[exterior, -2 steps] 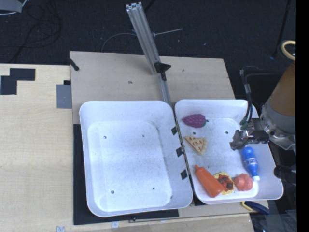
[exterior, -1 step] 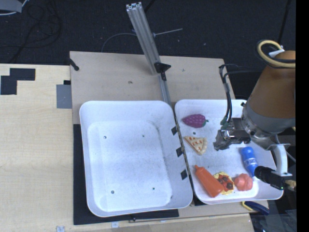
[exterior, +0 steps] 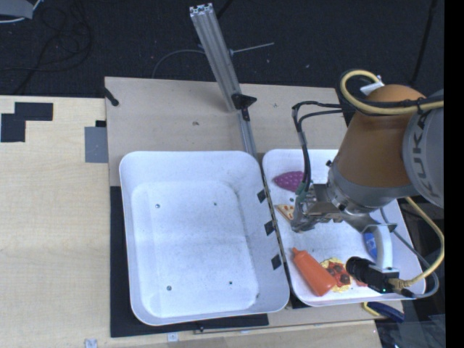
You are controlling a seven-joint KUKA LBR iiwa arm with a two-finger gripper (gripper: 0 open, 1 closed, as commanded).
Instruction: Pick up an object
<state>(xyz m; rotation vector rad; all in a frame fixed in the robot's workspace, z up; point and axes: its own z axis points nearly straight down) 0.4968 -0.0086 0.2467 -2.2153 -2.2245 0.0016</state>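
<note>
The worktop (exterior: 65, 194) carries two white bins. In the right bin (exterior: 279, 167), the arm's gripper (exterior: 304, 216) hangs low; whether its jaws are released or clenched cannot be told. At six o'clock from it lies an orange carrot-shaped toy (exterior: 313, 272), probably light, stiff and smooth, best pinched across its thicker middle.

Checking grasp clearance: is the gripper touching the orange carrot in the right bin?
Apart. The camera view shows bare white bin floor between the gripper and the carrot, which lies nearer the bin's front edge.
</note>
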